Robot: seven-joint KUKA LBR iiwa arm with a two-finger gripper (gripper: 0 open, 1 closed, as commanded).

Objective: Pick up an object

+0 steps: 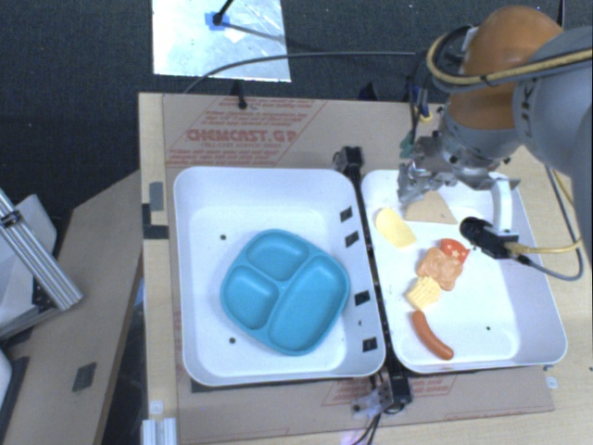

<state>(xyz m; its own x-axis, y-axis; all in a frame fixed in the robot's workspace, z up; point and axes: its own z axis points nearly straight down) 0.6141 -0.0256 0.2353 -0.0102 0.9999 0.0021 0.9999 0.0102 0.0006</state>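
Observation:
My gripper [416, 185] hangs low over the far left corner of the right bin [542, 327]. Directly below and beside it lies a flat tan wedge [432, 211]; I cannot see whether they touch. A pale yellow piece [396, 228] rests just in front of the wedge, near the bin's left wall. Farther toward the front lie an orange and red toy food [444, 261], a small yellow ridged piece [423, 293] and an orange sausage [433, 335].
The left bin [208, 211] holds a blue divided plate [285, 290]. A black connector [481, 234] with a yellow cable hangs from the arm over the right bin. Black clips line the wall between the bins [363, 267].

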